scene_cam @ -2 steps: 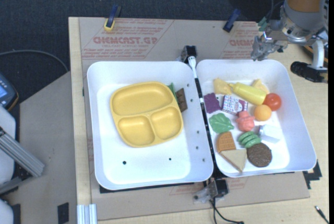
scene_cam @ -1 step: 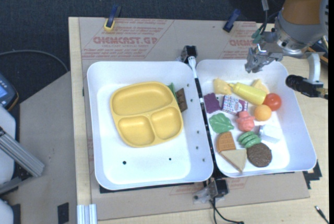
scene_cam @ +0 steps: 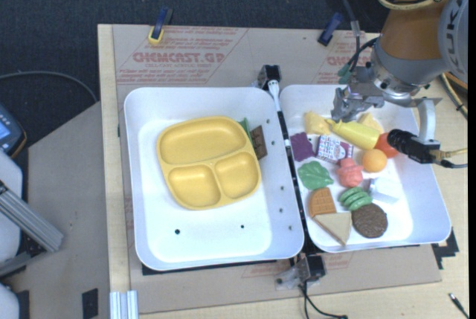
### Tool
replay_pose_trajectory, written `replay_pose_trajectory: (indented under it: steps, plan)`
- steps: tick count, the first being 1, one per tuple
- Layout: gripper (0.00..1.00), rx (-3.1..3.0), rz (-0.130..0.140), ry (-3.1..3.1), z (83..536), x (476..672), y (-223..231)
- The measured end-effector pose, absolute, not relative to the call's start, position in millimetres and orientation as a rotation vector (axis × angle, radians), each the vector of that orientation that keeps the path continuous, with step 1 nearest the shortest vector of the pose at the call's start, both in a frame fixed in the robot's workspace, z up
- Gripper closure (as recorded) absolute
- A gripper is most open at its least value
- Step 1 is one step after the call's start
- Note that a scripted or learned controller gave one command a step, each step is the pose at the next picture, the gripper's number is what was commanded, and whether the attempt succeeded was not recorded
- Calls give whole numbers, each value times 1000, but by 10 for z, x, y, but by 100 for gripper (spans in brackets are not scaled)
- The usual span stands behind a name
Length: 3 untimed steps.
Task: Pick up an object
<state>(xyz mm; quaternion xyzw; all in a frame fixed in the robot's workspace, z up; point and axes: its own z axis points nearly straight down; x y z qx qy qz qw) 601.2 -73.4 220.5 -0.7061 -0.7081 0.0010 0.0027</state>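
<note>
Yellow plastic is what sits under your gripper: a long yellow toy piece lying near the top of the right bin, among a crowd of toy foods. The gripper is low over the upper end of that piece, but you cannot tell how wide it stands, because the wrist and its cabling cover the tips from this angle. Nothing is visibly lifted, so you should judge the pick as not yet made: the reach into the bin looks done, and the close, the grasp and the raise are all left.

The other candidates lie just beside it: an orange ball, a purple piece, a green leaf, a pink piece and a brown round cookie. The left bin carries a yellow divided plate.

You cannot make out whether the gripper touches the yellow piece or hangs just above it. The arm's upper part is cut off at the frame's edge, and a small dark item at the plate's right rim is too small to name.
</note>
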Motion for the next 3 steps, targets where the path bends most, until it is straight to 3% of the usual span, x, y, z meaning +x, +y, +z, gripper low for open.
replay_pose_trajectory:
  steps: [2, 3]
  plan:
    - [100, -2215, 5, -2219, 2138, 5180, 36]
    - [100, -2216, 2, -2221, 2300, 4960, 215]
